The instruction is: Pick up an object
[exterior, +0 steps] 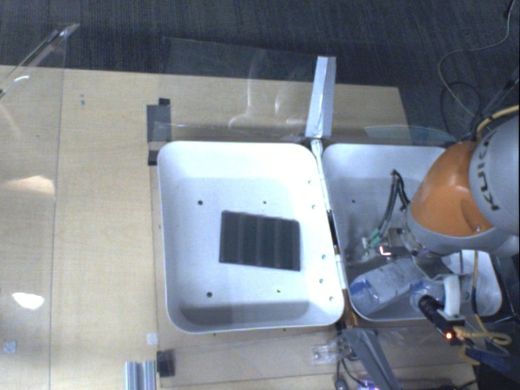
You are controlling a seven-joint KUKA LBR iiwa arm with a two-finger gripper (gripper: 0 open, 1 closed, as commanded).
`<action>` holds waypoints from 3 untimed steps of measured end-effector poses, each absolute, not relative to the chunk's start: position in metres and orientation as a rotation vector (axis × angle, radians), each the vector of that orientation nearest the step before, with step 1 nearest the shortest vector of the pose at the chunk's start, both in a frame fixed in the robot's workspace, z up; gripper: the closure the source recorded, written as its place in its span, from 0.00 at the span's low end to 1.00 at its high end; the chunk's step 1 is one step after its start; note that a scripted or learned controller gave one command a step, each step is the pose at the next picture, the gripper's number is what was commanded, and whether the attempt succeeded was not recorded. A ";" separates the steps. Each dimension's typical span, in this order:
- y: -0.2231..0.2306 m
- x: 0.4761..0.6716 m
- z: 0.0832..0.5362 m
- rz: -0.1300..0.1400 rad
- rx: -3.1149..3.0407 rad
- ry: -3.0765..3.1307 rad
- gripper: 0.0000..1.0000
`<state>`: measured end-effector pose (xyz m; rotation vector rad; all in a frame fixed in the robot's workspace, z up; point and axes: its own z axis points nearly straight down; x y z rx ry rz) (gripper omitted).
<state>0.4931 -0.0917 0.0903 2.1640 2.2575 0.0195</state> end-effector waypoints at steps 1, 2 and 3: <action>-0.091 0.496 0.103 0.030 2.158 2.256 1.00; -0.091 0.497 0.103 0.031 2.156 2.257 0.00; -0.094 0.549 0.089 0.014 2.168 2.258 0.00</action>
